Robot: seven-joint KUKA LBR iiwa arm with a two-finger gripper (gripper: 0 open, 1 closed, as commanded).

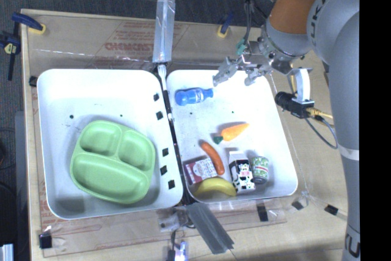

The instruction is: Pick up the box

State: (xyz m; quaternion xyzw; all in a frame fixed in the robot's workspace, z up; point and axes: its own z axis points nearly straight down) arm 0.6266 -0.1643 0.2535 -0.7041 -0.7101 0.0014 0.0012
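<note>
The fingers (236,72) hang spread apart and hold nothing, poised over the far rim of the right bin (282,131), with the grey arm (333,27) and its orange band (299,9) rising behind them to the right. Just below and to the left of the fingers lies a blue plastic bottle (193,96) on its side, near but not touching them. The box (242,175), a small carton with a black-and-white cow pattern, stands well apart from the fingers, at the near edge of the same bin. A green can (260,169) sits just beside it on the right and a banana (215,187) touches it on the left. Between the fingers and the box lie a toy carrot (233,131) and a red sausage (212,157), with a dark red packet (198,169) next to the sausage. The left bin (55,88) carries a green divided plate (113,160), far from the fingers. Both bins rest on the surface (91,40).
</note>
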